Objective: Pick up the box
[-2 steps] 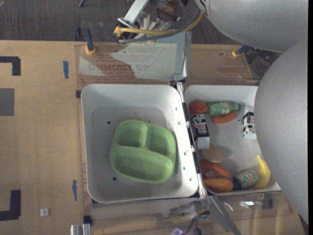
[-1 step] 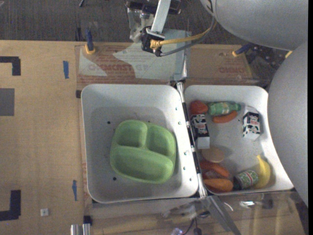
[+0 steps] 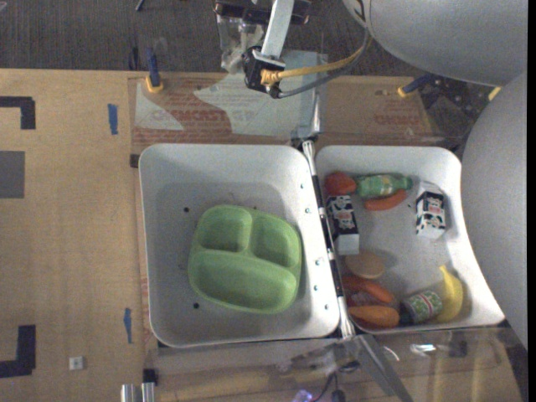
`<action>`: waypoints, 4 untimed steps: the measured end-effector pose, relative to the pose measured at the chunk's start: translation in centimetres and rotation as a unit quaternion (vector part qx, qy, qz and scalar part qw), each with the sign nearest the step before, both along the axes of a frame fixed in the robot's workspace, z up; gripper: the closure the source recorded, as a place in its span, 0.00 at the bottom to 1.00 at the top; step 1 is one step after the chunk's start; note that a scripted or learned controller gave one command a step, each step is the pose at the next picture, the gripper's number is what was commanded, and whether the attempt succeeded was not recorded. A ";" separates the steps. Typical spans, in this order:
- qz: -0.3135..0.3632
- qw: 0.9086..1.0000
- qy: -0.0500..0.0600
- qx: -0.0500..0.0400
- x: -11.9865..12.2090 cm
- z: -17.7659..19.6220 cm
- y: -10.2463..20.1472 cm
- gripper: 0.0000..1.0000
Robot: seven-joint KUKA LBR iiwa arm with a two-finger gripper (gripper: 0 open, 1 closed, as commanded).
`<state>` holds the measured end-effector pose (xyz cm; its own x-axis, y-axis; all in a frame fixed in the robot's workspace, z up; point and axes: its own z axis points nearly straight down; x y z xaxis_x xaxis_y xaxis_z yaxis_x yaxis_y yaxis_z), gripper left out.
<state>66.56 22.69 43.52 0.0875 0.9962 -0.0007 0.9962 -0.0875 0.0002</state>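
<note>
Green divided plate left; banana, perhaps carrots, right

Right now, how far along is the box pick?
Done: nothing yet. Both small black-and-white printed cardboard boxes lie in the right white bin: one box by the divider, the other box near the right wall. In hand: the gripper hangs beyond the bins' far edge, apart from both. Left: the approach, grasp and lift.

Robotics lab bench. Plywood surface carries black tape corner marks and blue tape tabs. Two white bins sit side by side, left bin and right bin. Grey industrial arm overhead; carpet floor.
</note>
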 end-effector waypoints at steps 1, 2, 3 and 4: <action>0.141 0.990 0.001 0.000 -2.0 -10.5 -0.1 1.00; 0.279 0.960 -0.002 0.001 -0.1 -11.9 -0.9 1.00; 0.260 0.966 0.000 0.001 0.1 -24.6 -0.9 1.00; 0.259 0.966 -0.003 0.002 0.2 -23.3 -0.8 1.00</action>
<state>66.76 21.88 20.17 -0.4235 0.9059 0.0016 0.9059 0.4235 0.0065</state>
